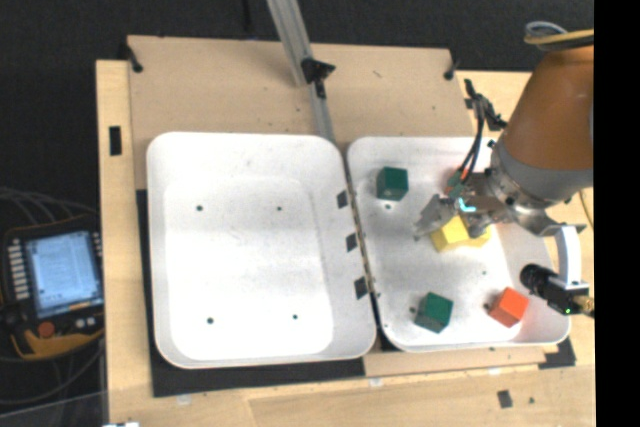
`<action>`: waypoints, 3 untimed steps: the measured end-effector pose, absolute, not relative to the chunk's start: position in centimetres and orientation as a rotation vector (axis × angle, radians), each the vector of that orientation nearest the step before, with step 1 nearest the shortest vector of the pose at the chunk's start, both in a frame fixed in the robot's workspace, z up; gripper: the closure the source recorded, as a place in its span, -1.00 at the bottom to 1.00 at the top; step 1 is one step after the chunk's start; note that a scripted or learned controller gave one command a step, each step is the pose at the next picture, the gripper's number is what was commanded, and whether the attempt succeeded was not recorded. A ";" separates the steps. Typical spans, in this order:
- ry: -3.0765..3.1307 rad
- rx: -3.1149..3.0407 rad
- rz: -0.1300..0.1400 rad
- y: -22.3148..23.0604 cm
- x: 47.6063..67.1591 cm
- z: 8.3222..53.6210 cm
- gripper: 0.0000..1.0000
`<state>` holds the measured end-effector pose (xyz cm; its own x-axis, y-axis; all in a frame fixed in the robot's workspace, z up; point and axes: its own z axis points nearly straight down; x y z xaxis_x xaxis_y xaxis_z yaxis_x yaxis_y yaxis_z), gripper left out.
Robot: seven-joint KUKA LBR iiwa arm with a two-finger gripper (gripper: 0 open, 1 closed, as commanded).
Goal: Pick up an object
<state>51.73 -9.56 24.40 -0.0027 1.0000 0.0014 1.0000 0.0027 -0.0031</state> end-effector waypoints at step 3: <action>-2.217 -2.222 0.007 -10.3 51.7 15.4 -1.00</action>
